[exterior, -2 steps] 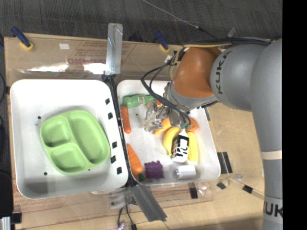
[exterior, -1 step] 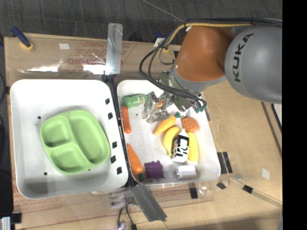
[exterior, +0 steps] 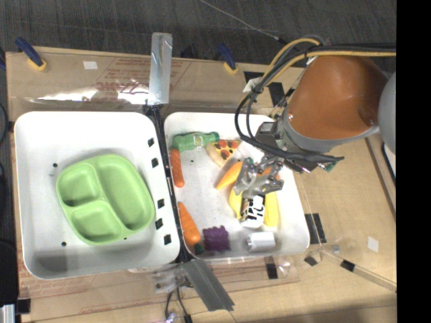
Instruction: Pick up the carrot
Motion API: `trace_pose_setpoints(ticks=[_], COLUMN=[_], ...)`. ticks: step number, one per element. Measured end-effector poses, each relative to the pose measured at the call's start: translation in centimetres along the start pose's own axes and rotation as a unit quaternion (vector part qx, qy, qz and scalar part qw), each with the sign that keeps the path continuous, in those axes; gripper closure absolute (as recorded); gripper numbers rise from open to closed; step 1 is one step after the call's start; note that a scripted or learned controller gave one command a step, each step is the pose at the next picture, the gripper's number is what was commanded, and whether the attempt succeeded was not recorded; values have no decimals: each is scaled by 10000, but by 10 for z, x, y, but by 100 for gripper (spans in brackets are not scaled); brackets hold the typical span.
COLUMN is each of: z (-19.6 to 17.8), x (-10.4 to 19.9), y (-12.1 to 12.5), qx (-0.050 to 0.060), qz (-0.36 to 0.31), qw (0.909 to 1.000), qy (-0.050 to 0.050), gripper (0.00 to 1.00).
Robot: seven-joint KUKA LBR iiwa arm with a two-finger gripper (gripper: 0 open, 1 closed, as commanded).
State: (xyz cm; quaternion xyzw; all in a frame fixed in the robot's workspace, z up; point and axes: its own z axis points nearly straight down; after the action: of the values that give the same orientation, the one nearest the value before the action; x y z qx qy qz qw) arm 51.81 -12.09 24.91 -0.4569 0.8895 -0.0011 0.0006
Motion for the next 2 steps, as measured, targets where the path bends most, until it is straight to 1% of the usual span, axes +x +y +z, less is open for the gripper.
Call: trace_pose_setpoints(ticks=[1,2], z=[148,143], x=[27,25], y=[-20,-23], qx=[-84,-31], qz=[-831,-829], qw=[9965,9966], qy=[8,-6], gripper=[100,0])
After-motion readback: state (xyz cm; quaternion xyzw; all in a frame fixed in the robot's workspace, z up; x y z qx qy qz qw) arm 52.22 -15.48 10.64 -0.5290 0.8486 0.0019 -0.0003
